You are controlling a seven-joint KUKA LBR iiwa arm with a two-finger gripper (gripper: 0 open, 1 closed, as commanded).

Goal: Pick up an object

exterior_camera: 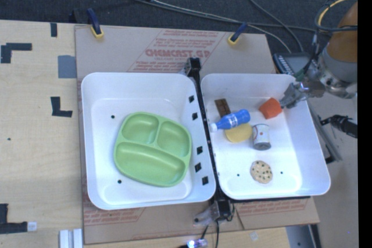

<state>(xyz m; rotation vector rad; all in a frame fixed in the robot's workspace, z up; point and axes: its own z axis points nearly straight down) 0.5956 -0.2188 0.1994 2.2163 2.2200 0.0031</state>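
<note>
Nearest you in the right bin [314, 177] lies a round cookie [261, 172], flat on the white floor. Just beyond it a small can [261, 137] lies on its side, beside a yellow lump [238, 134]. A blue bottle [231, 121] with a white cap rests across the top of that lump, pointing toward the divider between the bins. Behind the bottle you see a short brown bar [222, 106]. Toward the right wall sits an orange block [270, 108], the thing closest to the arm.

Your gripper [289, 99] hangs at the far right side of this bin, its tip just beside the orange block's upper right corner. You cannot tell from here whether the fingers are spread or closed, nor whether they touch the block; nothing is clearly held between them.

In the left bin [96, 90] a green plate [153, 148] with three compartments lies flat near the middle.

Farther back, both bins rest on a cardboard sheet [174, 49] on the bench [29, 125], pinned by two clamps [95, 25]. Beyond that, black cables [174, 6] run across dark carpet.
</note>
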